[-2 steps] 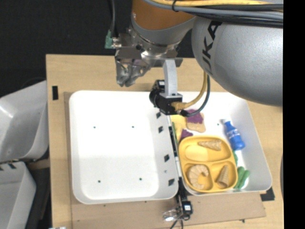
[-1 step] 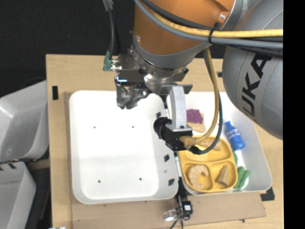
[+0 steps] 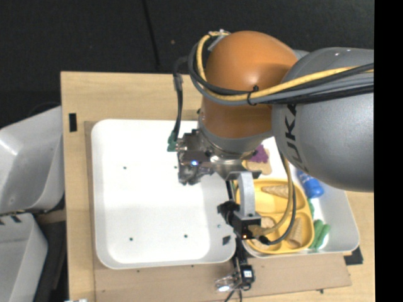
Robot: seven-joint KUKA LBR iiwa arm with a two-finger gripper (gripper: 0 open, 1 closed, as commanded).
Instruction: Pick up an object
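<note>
The left bin (image 3: 126, 231) lies under and left of the pincer (image 3: 189, 168), which is too buried beneath the wrist to tell clenched from released. Right of the pincer, in the right bin (image 3: 343, 234), the arm hides much of a purple object (image 3: 258, 156), yellow object (image 3: 274, 190), blue object (image 3: 312, 186) and green object (image 3: 321, 231).

Grey arm (image 3: 334, 124), orange band (image 3: 242, 74), yellow cable (image 3: 315, 80), black lettering (image 3: 291, 140).

tabletop (image 3: 75, 99): pale wood, matt, faint grain
left bin (image 3: 145, 200): white plastic, smooth, soft sheen
yellow dish (image 3: 304, 233), lower right of the frame: plastic, glossy
orange band (image 3: 245, 61): smooth, glossy shell with bright highlights
grey arm casing (image 3: 340, 131): smooth, satin finish
</note>
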